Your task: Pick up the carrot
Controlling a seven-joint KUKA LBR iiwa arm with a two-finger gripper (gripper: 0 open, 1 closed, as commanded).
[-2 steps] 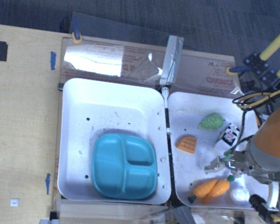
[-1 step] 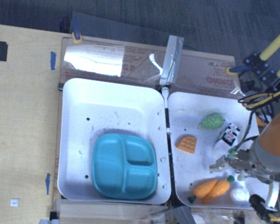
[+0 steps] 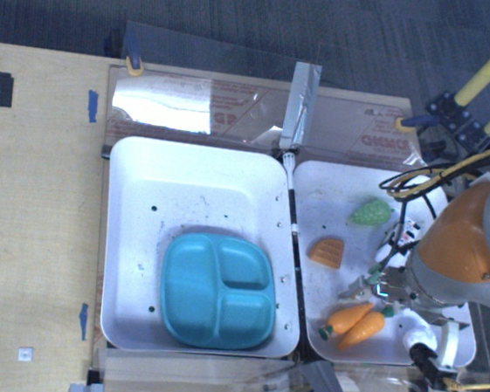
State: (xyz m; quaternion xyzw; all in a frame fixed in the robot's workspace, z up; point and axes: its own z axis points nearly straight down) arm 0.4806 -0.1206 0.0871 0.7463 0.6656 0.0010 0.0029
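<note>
The orange carrot [image 3: 354, 323] with a dark green stem end lies near the front edge of the right bin [image 3: 314, 209], pointing toward the upper right. It looks like two orange pieces side by side. My gripper [image 3: 381, 292] hangs just above and behind the carrot's right end, under the grey wrist with its orange band. I see nothing held in it, and the carrot rests on the bin floor.
A light green leafy item [image 3: 371, 212] lies at the back of the right bin and an orange wedge-shaped piece [image 3: 327, 251] sits near its left wall. A blue compartment plate [image 3: 215, 302] lies in the left bin [image 3: 140, 188]. Cables hang beside the arm on the right.
</note>
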